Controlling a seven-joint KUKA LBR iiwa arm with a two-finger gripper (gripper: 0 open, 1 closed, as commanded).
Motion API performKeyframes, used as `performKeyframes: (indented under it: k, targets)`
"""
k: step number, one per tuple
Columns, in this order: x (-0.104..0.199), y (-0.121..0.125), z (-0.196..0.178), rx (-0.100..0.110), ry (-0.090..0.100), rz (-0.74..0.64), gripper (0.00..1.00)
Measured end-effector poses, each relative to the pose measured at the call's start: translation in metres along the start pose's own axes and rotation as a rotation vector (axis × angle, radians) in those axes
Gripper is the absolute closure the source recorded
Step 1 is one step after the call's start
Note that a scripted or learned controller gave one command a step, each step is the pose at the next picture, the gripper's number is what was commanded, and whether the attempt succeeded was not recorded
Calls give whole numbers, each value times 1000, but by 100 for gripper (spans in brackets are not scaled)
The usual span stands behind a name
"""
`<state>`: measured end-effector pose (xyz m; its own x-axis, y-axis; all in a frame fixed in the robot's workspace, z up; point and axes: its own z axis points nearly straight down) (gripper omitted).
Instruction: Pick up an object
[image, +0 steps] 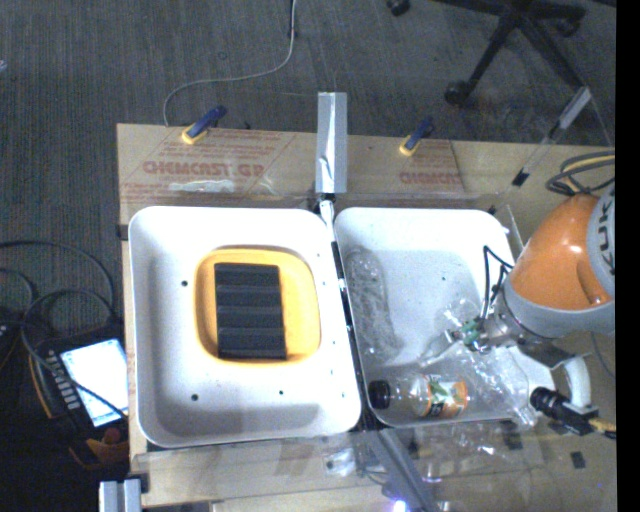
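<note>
In the left bin (160, 330) lies a yellow tray with a black ridged insert (256, 305). The right bin (420, 235) holds a clear bottle with an orange label and black cap (425, 395), lying on its side at the front wall. A second clear plastic bottle (366, 295) rests along the bin's left wall. Crumpled clear plastic wrap (490, 370) sits at the right side. My gripper (474, 335) reaches down from the orange-banded arm (565, 265) into the right bin, at the upper edge of the wrap and just above and right of the labelled bottle.
A metal post (331, 140) stands behind the wall between the bins. Two yellow-and-blue clamps (203, 123) (416, 135) hold the bench's back board. A tablet and cables (85, 375) lie on the floor to the left.
</note>
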<state>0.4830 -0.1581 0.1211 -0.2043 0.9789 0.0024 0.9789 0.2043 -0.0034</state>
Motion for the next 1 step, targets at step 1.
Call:
performKeyframes:
  k: [1]
  targets:
    - [-57,73,30,-13,1,387,0]
